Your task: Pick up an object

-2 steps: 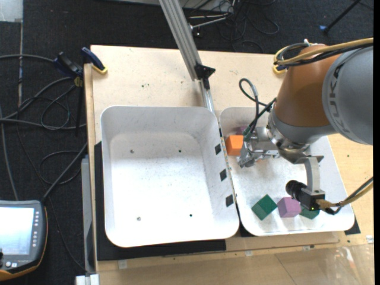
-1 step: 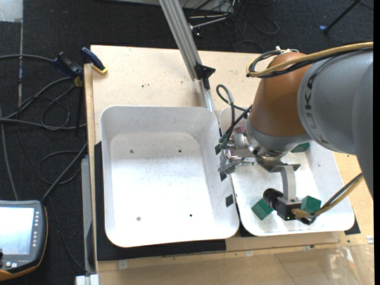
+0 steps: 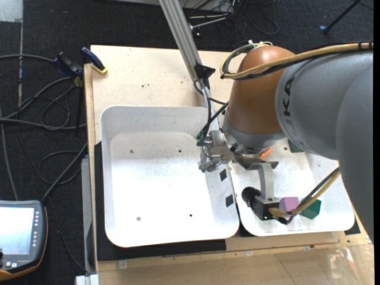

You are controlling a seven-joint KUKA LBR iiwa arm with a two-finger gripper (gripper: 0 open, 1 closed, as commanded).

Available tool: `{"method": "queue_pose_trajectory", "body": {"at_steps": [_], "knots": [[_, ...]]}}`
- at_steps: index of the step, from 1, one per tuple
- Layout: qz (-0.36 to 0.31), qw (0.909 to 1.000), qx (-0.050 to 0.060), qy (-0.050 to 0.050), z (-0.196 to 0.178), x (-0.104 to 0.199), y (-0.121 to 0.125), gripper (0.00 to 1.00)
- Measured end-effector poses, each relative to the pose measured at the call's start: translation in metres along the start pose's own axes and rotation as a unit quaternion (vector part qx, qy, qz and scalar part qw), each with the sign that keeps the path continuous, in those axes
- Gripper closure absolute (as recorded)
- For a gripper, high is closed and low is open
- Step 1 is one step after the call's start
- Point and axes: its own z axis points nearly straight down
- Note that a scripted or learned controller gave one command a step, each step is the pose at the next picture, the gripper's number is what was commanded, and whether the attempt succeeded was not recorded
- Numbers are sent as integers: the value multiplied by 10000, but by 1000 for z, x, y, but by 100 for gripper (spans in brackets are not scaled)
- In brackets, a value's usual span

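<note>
From my screen, the bench (image 3: 148, 70) carries a blue and yellow clamp (image 3: 89, 61) at its far left corner. The left bin (image 3: 154, 183) shows a bare white floor with dark specks. The gripper (image 3: 209, 159) hangs over that bin's right wall, near the seam between the two bins. The wrist hides its tip, so I cannot tell how far open it is or whether it has hold of anything. Two small black squares (image 3: 230, 200) sit on the wall just nearer than the gripper; I cannot make out what they are. In the right bin (image 3: 320, 174), a pink block (image 3: 289, 204) lies near the near edge, with a green block (image 3: 312, 208) touching it on the right. Both are small and matte, well apart from the gripper, to its right and nearer.
</note>
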Motion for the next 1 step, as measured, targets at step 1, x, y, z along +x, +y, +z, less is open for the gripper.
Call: {"method": "queue_pose_trajectory", "body": {"at_steps": [1], "knots": [[33,10000,-1,-8,0,-4,0,0]]}}
